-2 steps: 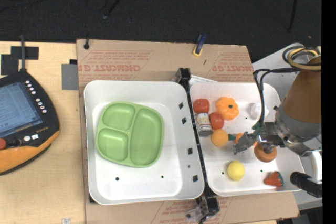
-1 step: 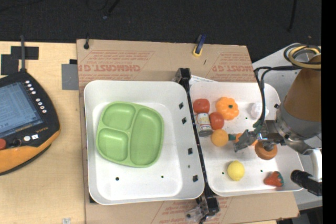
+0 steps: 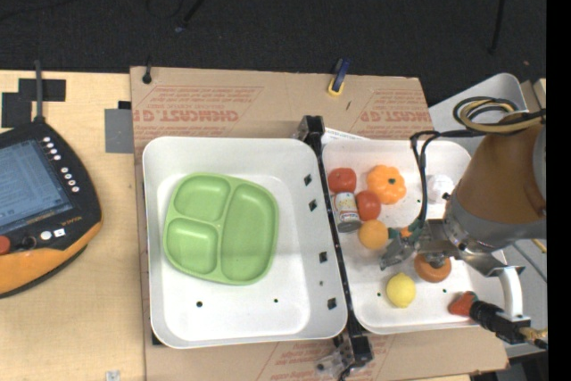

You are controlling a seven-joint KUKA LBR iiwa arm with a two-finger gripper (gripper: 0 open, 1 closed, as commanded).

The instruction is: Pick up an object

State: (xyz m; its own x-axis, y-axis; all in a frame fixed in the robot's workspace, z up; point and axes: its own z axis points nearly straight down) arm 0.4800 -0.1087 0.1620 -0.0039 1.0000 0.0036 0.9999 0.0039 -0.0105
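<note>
A green divided plate (image 3: 221,227) lies in the left bin (image 3: 178,317), with a teach pendant (image 3: 40,196) resting on the bench at far left. In the right bin (image 3: 375,321) sit two red tomatoes (image 3: 342,180), a small can (image 3: 346,210), an orange pumpkin (image 3: 386,183), an orange ball (image 3: 374,235) and a yellow lemon (image 3: 401,290). The gripper (image 3: 419,250) is low over this bin, just right of the orange ball and above the lemon, beside an orange-brown round piece (image 3: 434,270); whether it is released or clenched cannot be told.

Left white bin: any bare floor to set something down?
Yes. In the left white bin, bare floor runs along the front edge and the right wall, around the green divided plate. Right white bin is crowded with small fruit-like toys and the gripper.
</note>
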